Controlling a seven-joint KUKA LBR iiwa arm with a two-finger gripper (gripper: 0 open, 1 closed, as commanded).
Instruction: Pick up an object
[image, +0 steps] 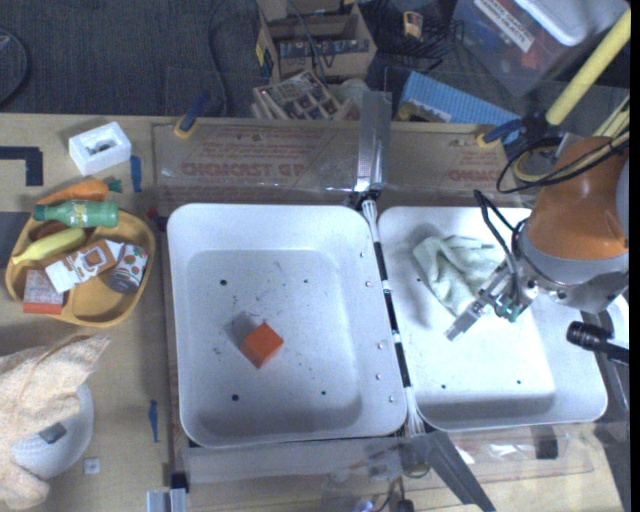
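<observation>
A: Cluttered workshop floor and cables sit behind the wooden table (110, 290), and over the right shallow white plastic bin (570, 395) hangs the metal end effector (470, 322). Is it clenched or released?

B: Too blurred to say; I cannot tell, and nothing visibly sits in it. It hovers just beside the crumpled pale green cloth (455, 265), at the cloth's lower edge.

A: So the cloth is the nearest candidate?

B: I'd judge so. It is soft and rumpled, so pinching a raised fold from above should work better than scraping the smooth bin floor.

A: And the other bin?

B: In the left shallow white plastic bin (190, 300) lies a small orange block (263, 345), hard-edged and boxy, well apart from the arm, with dark specks around it
</observation>
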